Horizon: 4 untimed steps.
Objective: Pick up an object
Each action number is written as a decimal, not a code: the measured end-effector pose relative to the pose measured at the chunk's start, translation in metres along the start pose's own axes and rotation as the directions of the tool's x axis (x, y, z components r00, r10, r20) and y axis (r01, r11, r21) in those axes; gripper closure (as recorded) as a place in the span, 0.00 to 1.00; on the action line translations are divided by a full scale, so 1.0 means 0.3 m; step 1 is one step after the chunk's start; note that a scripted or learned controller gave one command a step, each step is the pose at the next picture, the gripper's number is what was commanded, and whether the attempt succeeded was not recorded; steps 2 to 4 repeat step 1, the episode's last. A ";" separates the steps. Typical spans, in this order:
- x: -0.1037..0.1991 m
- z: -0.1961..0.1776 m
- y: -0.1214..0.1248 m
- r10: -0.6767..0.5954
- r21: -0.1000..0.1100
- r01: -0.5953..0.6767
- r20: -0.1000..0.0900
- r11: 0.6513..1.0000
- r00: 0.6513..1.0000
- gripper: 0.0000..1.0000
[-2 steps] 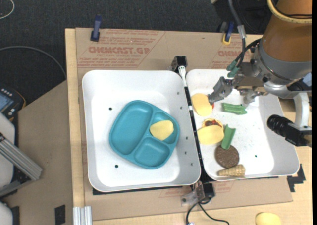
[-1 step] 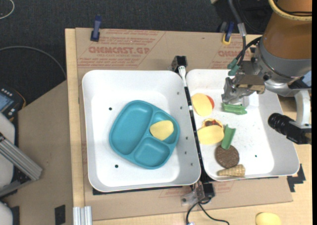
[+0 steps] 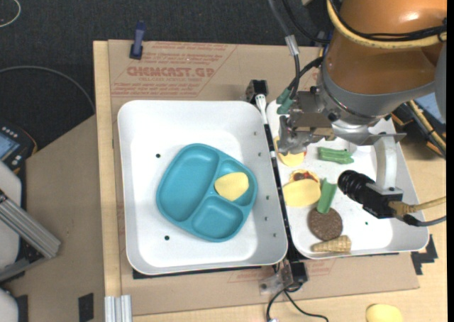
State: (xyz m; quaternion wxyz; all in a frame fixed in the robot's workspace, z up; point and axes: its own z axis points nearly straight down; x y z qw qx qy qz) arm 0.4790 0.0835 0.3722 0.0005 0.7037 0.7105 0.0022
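Plainly, we risk a miss: the toy food in the right bin point(image 3: 411, 239) lies crowded, the yellow slice point(image 3: 301, 193) touching the green stick point(image 3: 326, 196) and the brown cookie point(image 3: 325, 223) just nearer, so we could nudge neighbours aside. Our gripper point(image 3: 292, 145) hangs low at that bin's far left corner, apparently above a pale yellow piece point(image 3: 291, 159); its opening and any hold we cannot tell. Our arm reaches in from the right, wrist pointing down.

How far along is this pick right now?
Done: a yellow round piece already lies in the blue divided plate in the left bin. In hand: nothing visibly gripped; the gripper is down at the right bin's upper-left corner, over a yellow piece. Left: grasp and lift.
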 end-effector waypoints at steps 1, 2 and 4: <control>0.065 -0.166 0.004 0.006 -0.003 -0.006 0.000 1.000 1.000 1.00; 0.065 -0.166 0.004 0.006 -0.003 -0.006 0.000 1.000 1.000 1.00; 0.065 -0.166 0.004 0.006 -0.003 -0.006 0.000 1.000 1.000 1.00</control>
